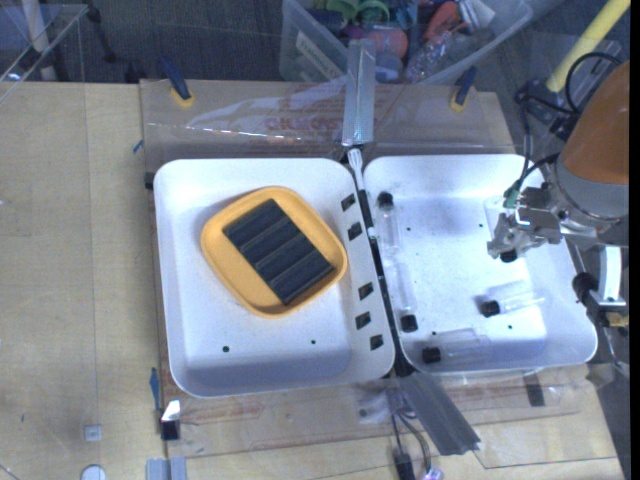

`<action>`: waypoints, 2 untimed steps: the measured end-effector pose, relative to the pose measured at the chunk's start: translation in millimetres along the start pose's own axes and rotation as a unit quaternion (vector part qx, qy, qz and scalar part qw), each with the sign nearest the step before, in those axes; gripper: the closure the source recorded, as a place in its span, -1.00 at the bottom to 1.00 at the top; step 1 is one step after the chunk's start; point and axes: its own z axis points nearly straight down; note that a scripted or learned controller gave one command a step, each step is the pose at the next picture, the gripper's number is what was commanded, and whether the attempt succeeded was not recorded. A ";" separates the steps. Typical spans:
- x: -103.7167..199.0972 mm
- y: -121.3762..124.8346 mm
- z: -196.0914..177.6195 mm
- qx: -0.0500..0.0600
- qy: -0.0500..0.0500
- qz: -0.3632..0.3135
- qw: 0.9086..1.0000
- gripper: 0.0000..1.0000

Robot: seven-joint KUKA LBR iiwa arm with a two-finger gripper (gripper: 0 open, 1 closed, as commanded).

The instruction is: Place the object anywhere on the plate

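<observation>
The yellow plate (222,251) lies in the left bin (190,358) and carries a dark ribbed slab (278,251) across its middle, which may be part of the plate itself. Well to the right of the plate, past the divider (368,268) and inside the right bin (440,193), the gripper (510,240) hangs low. Its tip is too small and blurred to tell whether it is spread, pressed together or pinching anything, so no hold can be claimed. The likeliest thing to be moved is the clear piece with a black end (508,301), lying flat far right of the plate and a little nearer the camera than the gripper, apart from it. Two similar clear pieces lie closer to the plate, one by the divider (392,236) and one along the near wall (452,345). Judging by its look, the clear piece is light, stiff plastic with a smooth, slippery skin, and it may roll or skid when nudged. The safest hold is probably across its narrow width near the middle, squarely from above, since a pinch at the black end could tip it. The plate's shallow raised rim should stop it sliding off.
</observation>
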 end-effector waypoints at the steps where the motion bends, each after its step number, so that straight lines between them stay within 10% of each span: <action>1: 0.0 0.1 -0.2 0.000 0.000 0.000 1.000 -1.00; 2: 33.8 -34.2 -0.2 0.001 0.001 0.012 1.000 -1.00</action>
